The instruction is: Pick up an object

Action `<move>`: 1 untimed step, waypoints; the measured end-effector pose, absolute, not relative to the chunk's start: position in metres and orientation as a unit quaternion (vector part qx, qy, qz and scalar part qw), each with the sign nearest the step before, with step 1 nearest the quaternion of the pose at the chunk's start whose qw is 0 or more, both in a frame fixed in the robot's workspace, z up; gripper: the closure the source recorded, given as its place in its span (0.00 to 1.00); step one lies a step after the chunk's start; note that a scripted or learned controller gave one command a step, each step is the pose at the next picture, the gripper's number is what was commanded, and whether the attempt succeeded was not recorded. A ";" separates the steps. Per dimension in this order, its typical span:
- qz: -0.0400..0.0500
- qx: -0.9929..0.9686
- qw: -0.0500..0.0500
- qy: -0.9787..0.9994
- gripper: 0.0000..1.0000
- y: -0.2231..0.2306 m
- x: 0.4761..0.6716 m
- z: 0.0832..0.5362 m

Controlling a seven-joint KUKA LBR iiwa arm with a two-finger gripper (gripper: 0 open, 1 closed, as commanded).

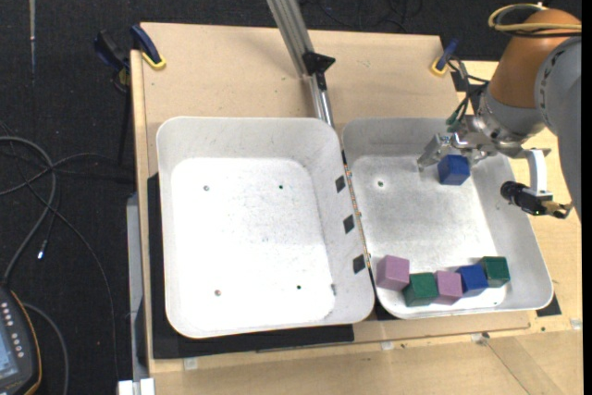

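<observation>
The grey arm with its orange band (523,69) comes in from the right and is cut off at the frame edge, so most of its length can't be followed. Its bulk hangs over the far right part of the right-hand shallow white bin (421,217) and hides that bin's far corner. The pincer (448,150) is small and glinting, and its metal parts blur into the white plastic behind; I cannot tell whether it is open or closed, or whether it grips anything.

A small blue cube (453,169) sits directly below and against the pincer tip, in the far right part of the right bin. It looks to be touching the pincer, but whether it rests on the bin floor or is lifted off it is hard to make out.

Along the near edge of the same bin lies a row of five small blocks, close together: a purple cube (393,271), a dark green cube (421,289), a pink-purple cube (448,284), a second blue cube (473,277) and a second green cube (496,269). They are well apart from the pincer.

The left-hand shallow white bin (245,227) lies beside it on the light wooden bench (240,69).
</observation>
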State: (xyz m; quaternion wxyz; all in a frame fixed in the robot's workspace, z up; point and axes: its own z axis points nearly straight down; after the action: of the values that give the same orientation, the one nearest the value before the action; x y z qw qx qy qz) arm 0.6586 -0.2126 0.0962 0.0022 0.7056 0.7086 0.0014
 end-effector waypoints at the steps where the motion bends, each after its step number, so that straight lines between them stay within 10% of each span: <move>1: 0.001 0.706 0.002 0.709 1.00 -0.213 0.658 0.106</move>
State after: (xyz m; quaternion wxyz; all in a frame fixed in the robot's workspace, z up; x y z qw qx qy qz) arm 0.6577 -0.2133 0.1062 0.0023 0.7057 0.7085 0.0006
